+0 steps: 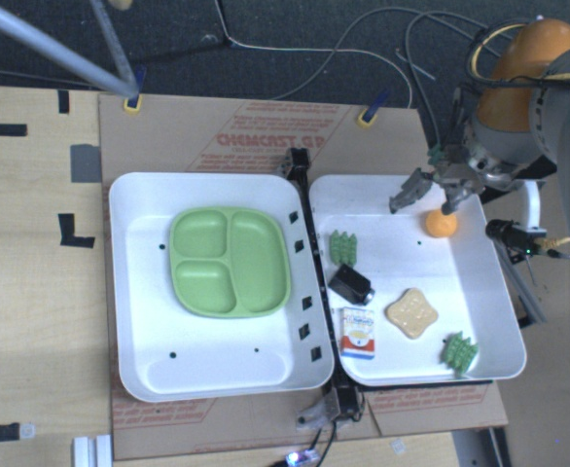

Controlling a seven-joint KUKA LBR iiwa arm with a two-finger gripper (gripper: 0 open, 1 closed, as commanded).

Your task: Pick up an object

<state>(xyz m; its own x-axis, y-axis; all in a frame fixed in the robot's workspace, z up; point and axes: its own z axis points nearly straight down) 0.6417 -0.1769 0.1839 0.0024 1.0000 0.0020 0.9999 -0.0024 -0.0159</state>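
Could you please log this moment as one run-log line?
gripper: open, above right bin | orange ball: beside fingers, not held | green tray: left bin

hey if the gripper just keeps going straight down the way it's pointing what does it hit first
Most likely the bare floor of the right bin. The gripper hangs with its fingers spread, and the orange ball lies just beside one fingertip, so it might be clipped; depth is hard to judge from this slanted view.
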